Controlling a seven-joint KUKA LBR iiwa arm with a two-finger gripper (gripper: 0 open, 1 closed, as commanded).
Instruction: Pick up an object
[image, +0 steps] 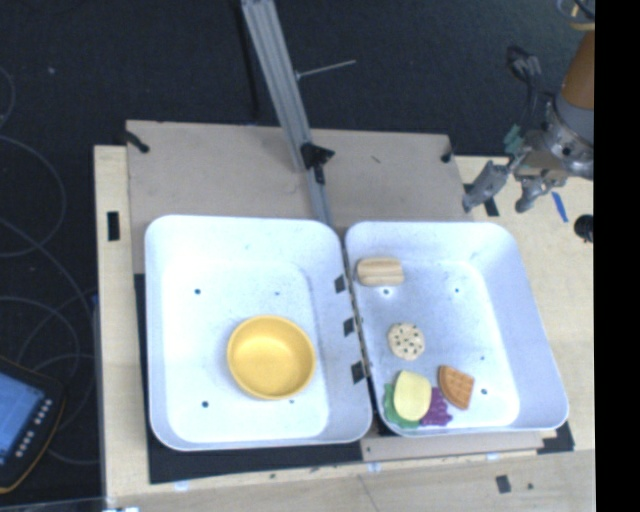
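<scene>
The right bin (500, 300) holds a tan bread roll (380, 271) near its back left corner. A chocolate-chip cookie (405, 341) lies in front of the roll. At the front of this bin a yellow-green piece (411, 396) sits on a green and purple item (438, 411), with an orange wedge (457, 386) beside them. A yellow bowl (270, 356) stands in the left bin (190, 260). My gripper (503, 195) hangs above the bench just beyond the right bin's back right corner, open, with nothing between its fingers.
A slanted metal rail (285, 95) runs from the top of the view down to the gap between the bins. A tablet (20, 420) and cables lie on the floor at the left. Bare bench lies behind the bins.
</scene>
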